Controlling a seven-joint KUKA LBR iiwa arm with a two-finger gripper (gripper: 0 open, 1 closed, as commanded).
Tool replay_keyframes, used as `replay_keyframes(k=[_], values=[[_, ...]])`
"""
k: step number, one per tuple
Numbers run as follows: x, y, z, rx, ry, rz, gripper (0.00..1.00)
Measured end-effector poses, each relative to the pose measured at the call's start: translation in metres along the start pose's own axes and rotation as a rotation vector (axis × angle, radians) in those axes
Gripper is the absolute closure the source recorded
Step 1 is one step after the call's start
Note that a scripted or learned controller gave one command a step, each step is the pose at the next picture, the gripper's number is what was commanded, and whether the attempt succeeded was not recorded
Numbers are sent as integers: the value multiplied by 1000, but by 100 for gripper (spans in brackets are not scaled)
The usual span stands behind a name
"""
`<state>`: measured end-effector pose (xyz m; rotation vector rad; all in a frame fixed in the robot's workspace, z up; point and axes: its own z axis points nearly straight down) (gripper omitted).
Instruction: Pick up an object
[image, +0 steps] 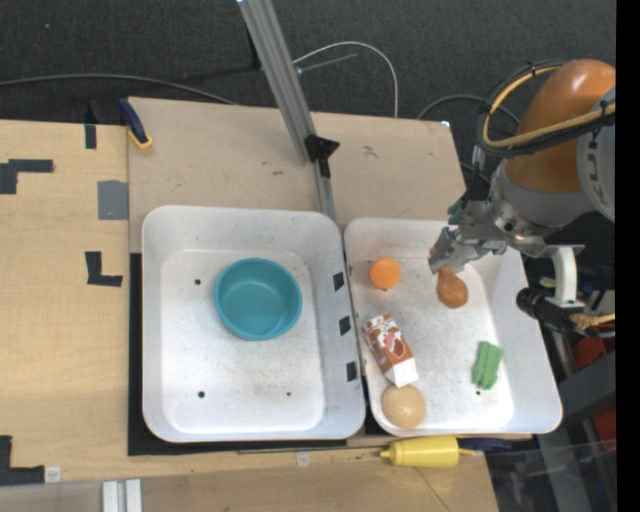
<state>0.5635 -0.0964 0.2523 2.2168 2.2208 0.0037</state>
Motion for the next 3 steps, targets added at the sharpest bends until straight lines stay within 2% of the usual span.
replay_keyframes(k=[1,2,3], values=[[52,5,-3,6,3,-5,100],[104,-6,11,8,2,-4,100],[156,1,22,7,2,-5,100]])
